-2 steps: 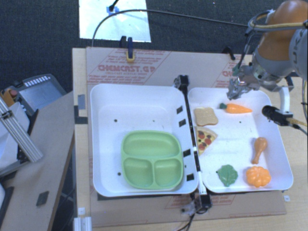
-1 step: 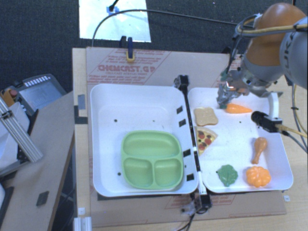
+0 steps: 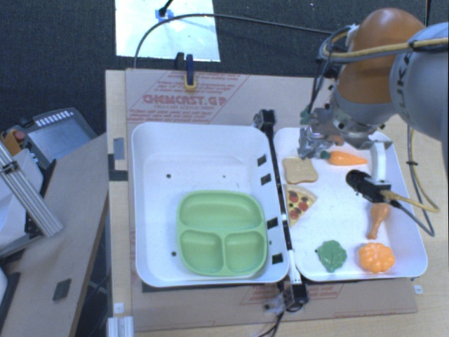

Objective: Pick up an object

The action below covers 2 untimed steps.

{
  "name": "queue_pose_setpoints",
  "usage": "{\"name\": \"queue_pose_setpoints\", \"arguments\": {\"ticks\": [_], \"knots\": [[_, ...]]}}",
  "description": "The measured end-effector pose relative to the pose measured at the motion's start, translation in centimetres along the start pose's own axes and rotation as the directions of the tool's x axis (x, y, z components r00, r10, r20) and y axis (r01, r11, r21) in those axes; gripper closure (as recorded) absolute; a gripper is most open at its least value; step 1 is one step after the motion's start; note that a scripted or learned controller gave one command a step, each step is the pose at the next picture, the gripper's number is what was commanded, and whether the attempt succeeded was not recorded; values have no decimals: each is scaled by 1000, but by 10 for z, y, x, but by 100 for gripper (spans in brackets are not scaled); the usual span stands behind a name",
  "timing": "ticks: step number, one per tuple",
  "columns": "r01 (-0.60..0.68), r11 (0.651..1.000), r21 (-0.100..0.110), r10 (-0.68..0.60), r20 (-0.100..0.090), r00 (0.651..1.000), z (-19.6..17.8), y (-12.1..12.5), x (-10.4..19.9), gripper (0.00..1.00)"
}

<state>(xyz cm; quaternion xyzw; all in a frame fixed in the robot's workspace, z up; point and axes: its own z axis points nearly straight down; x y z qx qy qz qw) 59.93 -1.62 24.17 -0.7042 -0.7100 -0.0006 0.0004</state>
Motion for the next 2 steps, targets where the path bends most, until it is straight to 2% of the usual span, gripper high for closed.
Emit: {"name": "queue_pose_setpoints", "arguments": {"ticks": [1,2], "knots": [[-2,1000,1,2,1,1000,14,-21,44,100],[0,1000,1,0,0,1000,5,-43,92,100]]}}
